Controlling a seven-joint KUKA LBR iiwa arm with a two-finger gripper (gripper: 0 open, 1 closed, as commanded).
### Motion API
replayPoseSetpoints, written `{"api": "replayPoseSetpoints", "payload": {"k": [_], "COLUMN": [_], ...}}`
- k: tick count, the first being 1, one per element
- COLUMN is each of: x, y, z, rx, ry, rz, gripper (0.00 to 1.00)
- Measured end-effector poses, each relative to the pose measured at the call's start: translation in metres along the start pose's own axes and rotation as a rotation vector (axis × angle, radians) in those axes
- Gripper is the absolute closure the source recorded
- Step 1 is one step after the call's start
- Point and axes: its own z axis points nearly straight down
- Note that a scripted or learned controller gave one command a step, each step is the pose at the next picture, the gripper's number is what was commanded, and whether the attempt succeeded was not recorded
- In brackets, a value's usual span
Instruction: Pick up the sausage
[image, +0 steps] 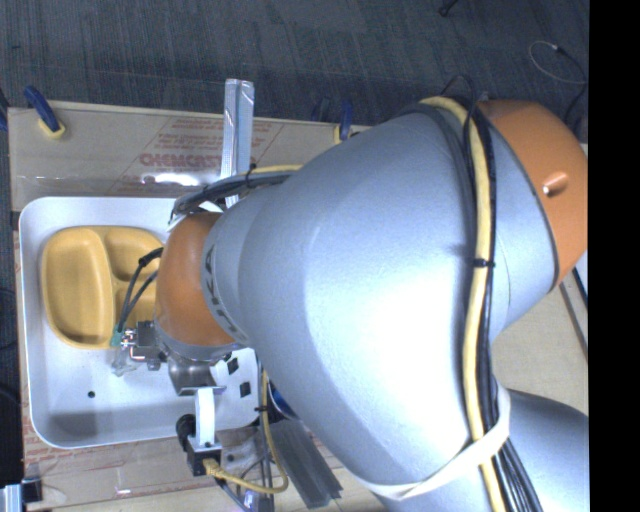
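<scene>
Arm (400, 300): filled centre and right of frame, over the bins.
Left bin (40, 400): held a yellow object (80, 280), upper left.
Gripper: hidden, state not discernible.
Sausage: could not be made out.

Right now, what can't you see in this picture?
- Right bin: behind the grey arm in the camera view.
- Left bin: its right part is covered by the arm.
- Yellow thing: too smooth and featureless to name.
- Small dark speck in the left bin: too small to identify.

arm (400, 300) over bins | yellow object (80, 283) in left bin (40, 400) (near its far wall)
</scene>
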Motion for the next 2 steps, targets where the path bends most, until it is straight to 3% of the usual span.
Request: {"api": "replayPoseSetpoints", "payload": {"k": [1, 2], "x": [-0.001, 0.057], "y": [0.016, 0.001], "z": [0.004, 0.000], "rx": [0.021, -0.002], "ry": [-0.004, -0.001], "rz": [0.114, -0.060], "gripper": [0.00, 0.00]}}
